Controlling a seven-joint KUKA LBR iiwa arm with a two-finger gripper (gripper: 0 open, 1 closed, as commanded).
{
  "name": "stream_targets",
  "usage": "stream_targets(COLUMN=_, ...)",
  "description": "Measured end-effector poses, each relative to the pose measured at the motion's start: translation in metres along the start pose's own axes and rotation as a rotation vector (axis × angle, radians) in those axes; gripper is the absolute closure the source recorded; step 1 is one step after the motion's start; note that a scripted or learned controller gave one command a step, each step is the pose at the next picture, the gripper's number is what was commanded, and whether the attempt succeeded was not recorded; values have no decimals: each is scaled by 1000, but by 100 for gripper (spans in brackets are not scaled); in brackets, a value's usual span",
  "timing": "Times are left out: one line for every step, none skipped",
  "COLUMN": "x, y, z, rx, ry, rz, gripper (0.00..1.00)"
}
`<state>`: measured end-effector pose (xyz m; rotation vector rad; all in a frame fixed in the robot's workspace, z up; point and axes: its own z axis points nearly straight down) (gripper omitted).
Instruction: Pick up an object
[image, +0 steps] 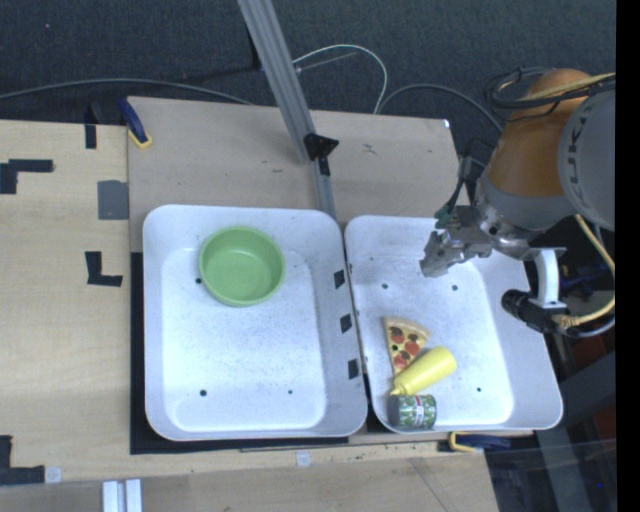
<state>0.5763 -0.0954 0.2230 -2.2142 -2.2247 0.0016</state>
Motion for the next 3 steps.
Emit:
stream_targets(x=53, y=-22, z=8, rx=1, ry=0, rz=-1, gripper=100)
stream_targets(x=106, y=-42, z=-3, rx=0, ry=1, rz=-3, gripper=100)
stream_targets(x=160, y=-50, z=-11, rx=-1, ry=1, rz=-4, gripper=100)
